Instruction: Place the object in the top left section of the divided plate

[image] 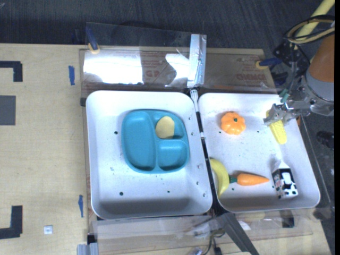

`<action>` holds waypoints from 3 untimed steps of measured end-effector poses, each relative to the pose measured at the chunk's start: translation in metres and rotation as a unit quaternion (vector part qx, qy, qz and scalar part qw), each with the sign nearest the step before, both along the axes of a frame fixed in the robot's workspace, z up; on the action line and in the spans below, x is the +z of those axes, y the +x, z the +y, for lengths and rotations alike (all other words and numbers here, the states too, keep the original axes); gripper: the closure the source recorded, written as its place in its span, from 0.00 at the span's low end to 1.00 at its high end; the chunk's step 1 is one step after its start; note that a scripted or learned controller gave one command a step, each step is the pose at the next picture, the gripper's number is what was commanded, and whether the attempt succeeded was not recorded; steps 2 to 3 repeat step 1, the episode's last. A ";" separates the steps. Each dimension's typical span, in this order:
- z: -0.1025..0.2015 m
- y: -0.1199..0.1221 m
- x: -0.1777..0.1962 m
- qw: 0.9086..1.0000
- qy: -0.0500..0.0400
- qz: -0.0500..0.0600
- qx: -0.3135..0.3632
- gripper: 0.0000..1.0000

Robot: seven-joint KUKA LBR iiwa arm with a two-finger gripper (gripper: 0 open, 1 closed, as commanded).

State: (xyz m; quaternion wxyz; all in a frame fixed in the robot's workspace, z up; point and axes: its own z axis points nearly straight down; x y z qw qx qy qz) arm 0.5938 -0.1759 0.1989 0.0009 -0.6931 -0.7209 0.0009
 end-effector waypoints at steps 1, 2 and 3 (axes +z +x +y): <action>0.000 0.000 0.000 1.000 0.000 0.000 0.000 0.00; 0.000 0.000 0.000 1.000 0.000 0.000 0.000 0.00; 0.000 0.000 0.000 1.000 0.000 0.000 0.000 0.00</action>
